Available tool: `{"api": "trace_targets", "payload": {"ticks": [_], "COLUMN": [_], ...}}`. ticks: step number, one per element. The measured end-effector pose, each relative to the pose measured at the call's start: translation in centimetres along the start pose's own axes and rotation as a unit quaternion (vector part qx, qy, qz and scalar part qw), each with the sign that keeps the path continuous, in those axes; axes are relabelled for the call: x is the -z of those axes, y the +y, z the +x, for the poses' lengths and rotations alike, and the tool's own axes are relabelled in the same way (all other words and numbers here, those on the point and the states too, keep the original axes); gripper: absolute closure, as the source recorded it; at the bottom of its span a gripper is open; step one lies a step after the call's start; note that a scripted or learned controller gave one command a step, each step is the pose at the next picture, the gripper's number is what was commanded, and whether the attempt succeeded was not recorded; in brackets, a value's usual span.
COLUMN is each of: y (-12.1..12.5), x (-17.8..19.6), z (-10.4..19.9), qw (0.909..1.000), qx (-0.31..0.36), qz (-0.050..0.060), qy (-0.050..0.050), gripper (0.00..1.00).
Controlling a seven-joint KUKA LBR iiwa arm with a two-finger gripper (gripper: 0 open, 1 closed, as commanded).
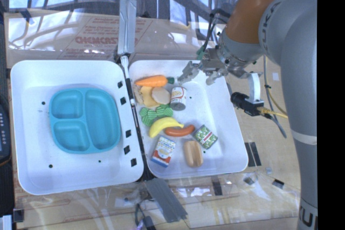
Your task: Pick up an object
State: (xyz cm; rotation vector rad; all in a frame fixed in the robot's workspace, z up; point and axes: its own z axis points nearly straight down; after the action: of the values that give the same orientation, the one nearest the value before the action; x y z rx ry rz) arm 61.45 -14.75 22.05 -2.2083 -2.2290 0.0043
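We see the gripper (pixel 198 74) over the right bin (pixel 229 116), fingers spread, nothing between them — just above the can (pixel 178 98). Beside the can lie a carrot (pixel 152 81), a banana (pixel 161 125), a sausage (pixel 179 130), a bun (pixel 193 153) and two cartons. The left bin (pixel 32 169) holds a blue tray (pixel 84 120).

"KUKA" lettering on arm (pixel 269 29)
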Motion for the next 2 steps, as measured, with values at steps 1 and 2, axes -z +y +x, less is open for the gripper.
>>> {"api": "trace_targets", "payload": {"ticks": [1,2], "y": [4.0,4.1], "x": [-12.9,-11.8], "z": [-1.1,-0.9], "qw": [0.9999,1.0000], "qx": [-0.011,-0.007], "qz": [0.000,-0.001], "qy": [-0.001,-0.001], "gripper": [0.00,1.00]}}
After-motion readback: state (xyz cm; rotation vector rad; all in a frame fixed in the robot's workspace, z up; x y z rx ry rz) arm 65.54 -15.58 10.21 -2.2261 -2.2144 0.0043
